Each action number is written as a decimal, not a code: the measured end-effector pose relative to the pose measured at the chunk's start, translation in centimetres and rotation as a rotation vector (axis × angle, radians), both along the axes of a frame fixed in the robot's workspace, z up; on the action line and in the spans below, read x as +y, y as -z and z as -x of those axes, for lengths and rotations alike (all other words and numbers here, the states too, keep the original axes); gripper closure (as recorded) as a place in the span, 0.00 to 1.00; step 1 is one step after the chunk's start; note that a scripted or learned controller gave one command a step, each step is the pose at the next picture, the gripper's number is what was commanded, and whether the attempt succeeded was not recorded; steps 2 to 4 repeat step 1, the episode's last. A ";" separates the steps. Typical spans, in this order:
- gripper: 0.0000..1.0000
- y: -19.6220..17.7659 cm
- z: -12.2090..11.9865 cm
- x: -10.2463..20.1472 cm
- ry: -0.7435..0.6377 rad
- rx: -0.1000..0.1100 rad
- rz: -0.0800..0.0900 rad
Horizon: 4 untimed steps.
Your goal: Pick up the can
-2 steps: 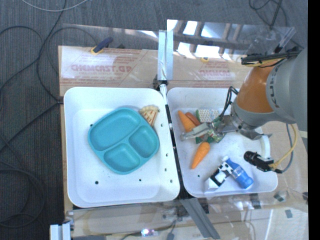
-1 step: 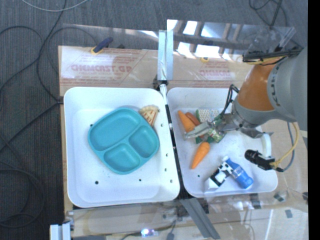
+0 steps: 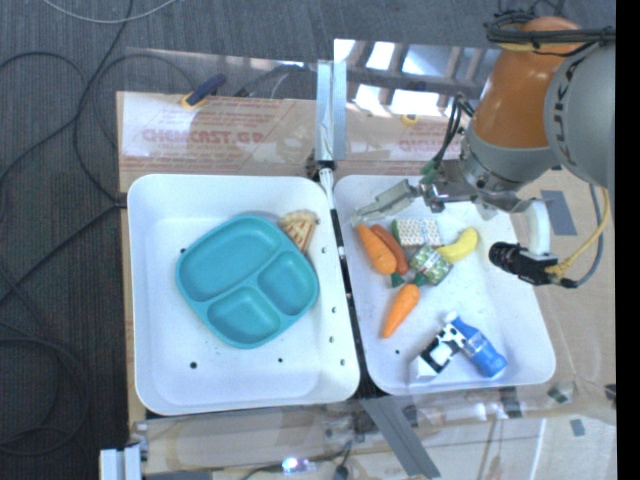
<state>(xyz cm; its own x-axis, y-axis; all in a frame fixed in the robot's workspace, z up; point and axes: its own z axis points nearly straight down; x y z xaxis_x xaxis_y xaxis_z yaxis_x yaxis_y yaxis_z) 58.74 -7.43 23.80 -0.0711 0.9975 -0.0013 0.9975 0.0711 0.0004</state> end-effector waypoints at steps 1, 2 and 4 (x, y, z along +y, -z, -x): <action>0.00 0.0 0.0 0.0 0.000 0.001 0.000; 0.00 0.0 0.0 0.0 0.000 0.001 0.000; 0.00 0.0 0.0 0.0 0.000 0.001 0.000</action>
